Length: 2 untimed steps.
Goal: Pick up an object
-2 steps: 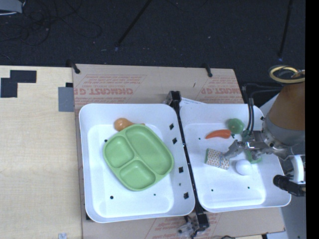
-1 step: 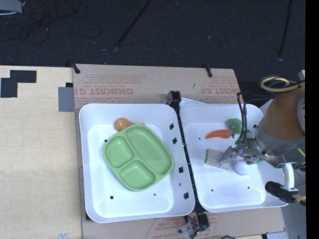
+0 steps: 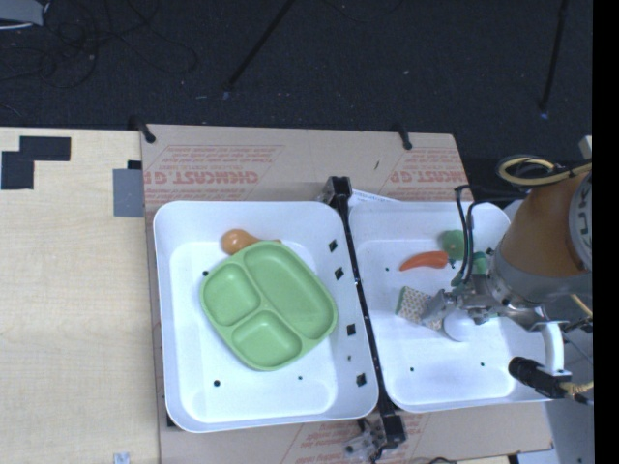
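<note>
Down in the right-hand shallow white bin [image 3: 426,375], the grey arm's two-finger gripper [image 3: 455,309] sits low among the objects, so the step in hand looks like the reach or the closing onto something; whether the claw is wide or narrow cannot be told from this slant. A small speckled grey-white flat piece [image 3: 413,304] lies just beside it on the left, a pale rounded white object [image 3: 458,328] just under it, an orange carrot-shaped toy [image 3: 424,260] and a green rounded toy [image 3: 453,243] a little farther up. Over in the left white bin [image 3: 184,375] rest a green three-compartment plastic tray [image 3: 268,304] and a small orange ball [image 3: 235,242]. Next, judging by position, it needs a firm closing on the white object and a straight lift.
</note>
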### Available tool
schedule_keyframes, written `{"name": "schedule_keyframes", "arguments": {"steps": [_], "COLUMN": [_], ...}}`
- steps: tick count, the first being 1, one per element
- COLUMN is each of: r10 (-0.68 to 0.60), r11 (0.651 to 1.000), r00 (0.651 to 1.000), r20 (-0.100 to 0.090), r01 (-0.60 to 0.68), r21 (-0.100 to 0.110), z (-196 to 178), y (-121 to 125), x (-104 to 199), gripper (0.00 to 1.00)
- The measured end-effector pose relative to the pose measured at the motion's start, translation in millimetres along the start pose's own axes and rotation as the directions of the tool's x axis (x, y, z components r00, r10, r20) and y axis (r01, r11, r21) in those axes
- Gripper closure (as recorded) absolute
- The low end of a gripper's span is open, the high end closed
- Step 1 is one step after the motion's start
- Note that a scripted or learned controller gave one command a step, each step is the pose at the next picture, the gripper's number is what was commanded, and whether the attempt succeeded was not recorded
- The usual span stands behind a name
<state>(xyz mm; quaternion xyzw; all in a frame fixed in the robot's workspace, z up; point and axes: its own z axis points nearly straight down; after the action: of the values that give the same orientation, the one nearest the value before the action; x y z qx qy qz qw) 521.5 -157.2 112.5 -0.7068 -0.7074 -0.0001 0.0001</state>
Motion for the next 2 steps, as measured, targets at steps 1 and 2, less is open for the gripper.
{"name": "schedule_keyframes", "arguments": {"steps": [1, 2], "r10": [0.006, -0.001], "r11": [1.000, 1.000], "r00": [1.000, 1.000], "r20": [-0.002, 0.001], "r01": [-0.006, 0.001], "r21": [0.004, -0.003], "z": [-7.7, -70.8], "y": [-0.9, 2.2], "x": [-0.6, -2.5], "gripper": [1.00, 1.00]}}
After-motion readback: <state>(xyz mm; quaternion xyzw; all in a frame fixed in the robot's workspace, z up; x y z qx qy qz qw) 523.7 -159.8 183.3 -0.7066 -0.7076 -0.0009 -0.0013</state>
